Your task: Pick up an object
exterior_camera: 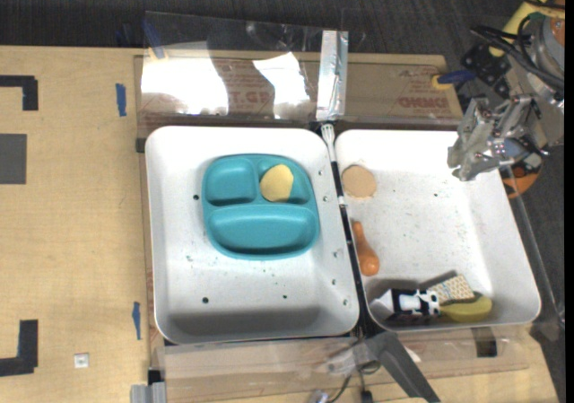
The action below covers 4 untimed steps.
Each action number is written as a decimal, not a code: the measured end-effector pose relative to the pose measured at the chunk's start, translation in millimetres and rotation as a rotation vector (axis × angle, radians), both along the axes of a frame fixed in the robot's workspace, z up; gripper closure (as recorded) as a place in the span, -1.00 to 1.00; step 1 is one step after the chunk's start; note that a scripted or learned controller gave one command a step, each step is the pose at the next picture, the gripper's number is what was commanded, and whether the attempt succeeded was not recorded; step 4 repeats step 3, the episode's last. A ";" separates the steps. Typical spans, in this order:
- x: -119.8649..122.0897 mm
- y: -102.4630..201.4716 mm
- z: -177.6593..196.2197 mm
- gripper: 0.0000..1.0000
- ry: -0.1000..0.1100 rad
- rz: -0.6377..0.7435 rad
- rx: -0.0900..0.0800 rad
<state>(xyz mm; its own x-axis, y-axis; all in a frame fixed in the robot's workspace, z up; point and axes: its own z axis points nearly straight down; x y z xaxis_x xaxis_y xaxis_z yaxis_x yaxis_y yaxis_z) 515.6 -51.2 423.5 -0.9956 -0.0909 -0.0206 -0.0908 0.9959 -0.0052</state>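
Note:
My gripper (pixel 473 162) hangs over the far right corner of the right bin (pixel 448 213), with nothing visibly in it. In that bin lie a round tan piece (pixel 359 181) at the far left, an orange carrot (pixel 365 249) along the left wall, and, by the near wall, a black-and-white toy (pixel 415 302), a patterned cone-like piece (pixel 453 287) and a yellow banana (pixel 468 309). The left bin (pixel 179 284) holds a teal divided plate (pixel 260 231) with a yellow round object (pixel 276 182) in its far right compartment. The gripper is well apart from all of these.
A clear plastic sheet and a taped cardboard wall (pixel 269 87) stand behind the bins. The arm's cables and body (pixel 529 60) crowd the upper right. The wooden bench (pixel 63 213) stretches to the left of the bins.

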 end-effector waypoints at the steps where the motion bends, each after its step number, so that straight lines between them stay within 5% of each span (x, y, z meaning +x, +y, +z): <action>1: 3.4 44.4 -148.8 1.00 0.028 0.146 0.005; 2: 21.6 -22.8 -85.1 1.00 0.009 0.261 -0.003; 3: -7.1 -34.1 -76.2 1.00 0.016 0.474 -0.002; 4: -7.1 -34.1 -76.2 1.00 0.016 0.474 -0.002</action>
